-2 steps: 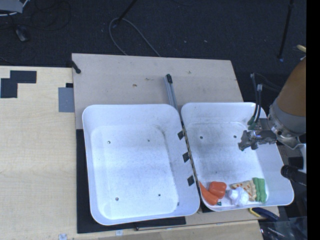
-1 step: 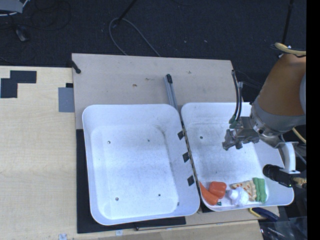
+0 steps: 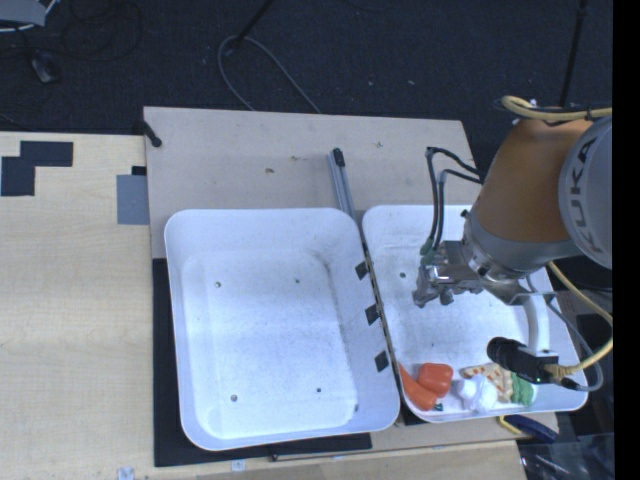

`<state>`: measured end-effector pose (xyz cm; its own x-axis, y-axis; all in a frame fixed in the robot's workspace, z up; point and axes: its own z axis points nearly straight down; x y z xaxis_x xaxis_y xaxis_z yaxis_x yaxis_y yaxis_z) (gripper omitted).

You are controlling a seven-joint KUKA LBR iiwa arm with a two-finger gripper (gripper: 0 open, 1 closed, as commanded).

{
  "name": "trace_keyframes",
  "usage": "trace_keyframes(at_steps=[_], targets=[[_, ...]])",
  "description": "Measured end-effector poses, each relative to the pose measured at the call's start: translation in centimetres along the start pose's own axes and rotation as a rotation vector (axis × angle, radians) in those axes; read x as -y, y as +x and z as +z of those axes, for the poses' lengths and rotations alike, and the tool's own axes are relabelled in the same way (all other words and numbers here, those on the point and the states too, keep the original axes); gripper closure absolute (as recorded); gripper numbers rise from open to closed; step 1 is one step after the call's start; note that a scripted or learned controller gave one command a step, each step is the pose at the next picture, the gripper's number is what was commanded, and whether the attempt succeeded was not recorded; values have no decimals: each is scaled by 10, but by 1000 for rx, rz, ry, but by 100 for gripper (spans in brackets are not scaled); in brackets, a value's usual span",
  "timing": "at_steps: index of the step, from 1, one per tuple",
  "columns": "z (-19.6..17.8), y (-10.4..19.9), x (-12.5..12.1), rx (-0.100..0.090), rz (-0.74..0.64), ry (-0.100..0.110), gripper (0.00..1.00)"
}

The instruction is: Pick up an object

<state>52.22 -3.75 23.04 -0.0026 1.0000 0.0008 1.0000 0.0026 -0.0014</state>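
My gripper (image 3: 432, 292) hangs over the middle of the right bin (image 3: 400, 230), with bare white floor beneath it. An orange-red object (image 3: 431, 382) lies at that bin's front left corner. Beside it, along the front wall, sits a cluster of small things (image 3: 487, 386) in white, tan and green. The gripper is well behind these objects and apart from them. No object shows between its fingers.
The left bin (image 3: 262, 320) stands beside the right one, with black clips (image 3: 371, 313) along the shared wall. A grey bar (image 3: 342, 180) lies on the bench behind the bins. The arm's orange band (image 3: 530, 183) fills the right side.
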Motion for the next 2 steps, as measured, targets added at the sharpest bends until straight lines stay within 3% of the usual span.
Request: trace_keyframes(at_steps=[2], targets=[[-13, 107, 6, 0, -1, -1, 100]])
